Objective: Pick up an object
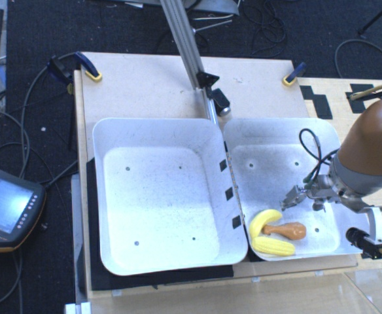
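The grey KUKA arm with its orange band enters from 3 o'clock and holds the two-finger gripper over the right shallow white plastic bin. Nothing lies between the fingers; the spread of the fingers cannot be resolved at this size, so it cannot be told.

Candidate objects are grouped at the 6 o'clock corner of the right bin:
- a curved yellow plastic banana
- a yellow corn-cob-shaped toy, at 6 o'clock of the banana and touching it
- an orange-brown drumstick-shaped toy, lying between the two, its thick end toward 3 o'clock

The gripper stands just at 1 o'clock of the banana, apart from it. Judgement: this is the approach stage, with descent pending. The tight cluster against the bin wall probably limits finger clearance.

The left shallow white bin sits alongside at 9 o'clock
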{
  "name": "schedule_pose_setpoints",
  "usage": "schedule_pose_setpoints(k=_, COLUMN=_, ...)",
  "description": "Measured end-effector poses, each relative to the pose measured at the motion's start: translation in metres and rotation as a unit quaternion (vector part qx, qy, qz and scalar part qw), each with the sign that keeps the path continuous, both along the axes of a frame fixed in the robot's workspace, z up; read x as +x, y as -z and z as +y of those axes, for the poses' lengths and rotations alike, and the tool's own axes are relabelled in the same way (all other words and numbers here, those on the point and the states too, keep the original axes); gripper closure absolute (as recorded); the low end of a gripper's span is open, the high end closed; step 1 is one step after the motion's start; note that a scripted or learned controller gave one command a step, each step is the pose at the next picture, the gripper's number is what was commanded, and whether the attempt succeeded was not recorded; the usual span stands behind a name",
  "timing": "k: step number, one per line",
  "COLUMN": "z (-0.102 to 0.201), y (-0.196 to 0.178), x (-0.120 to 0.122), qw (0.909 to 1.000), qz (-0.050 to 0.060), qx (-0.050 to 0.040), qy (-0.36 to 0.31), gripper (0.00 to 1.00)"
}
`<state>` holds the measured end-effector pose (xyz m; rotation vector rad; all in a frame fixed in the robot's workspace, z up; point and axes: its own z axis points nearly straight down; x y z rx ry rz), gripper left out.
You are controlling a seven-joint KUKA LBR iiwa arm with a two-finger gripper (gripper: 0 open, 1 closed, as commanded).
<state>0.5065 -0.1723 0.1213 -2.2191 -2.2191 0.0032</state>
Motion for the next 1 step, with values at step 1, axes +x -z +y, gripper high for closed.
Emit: schedule_pose_setpoints(k=1, z=-0.0003, y=-0.0118, x=0.0009, qw=1.0000, qz=-0.002, qx=-0.0004, qy=0.000, gripper=1.00)
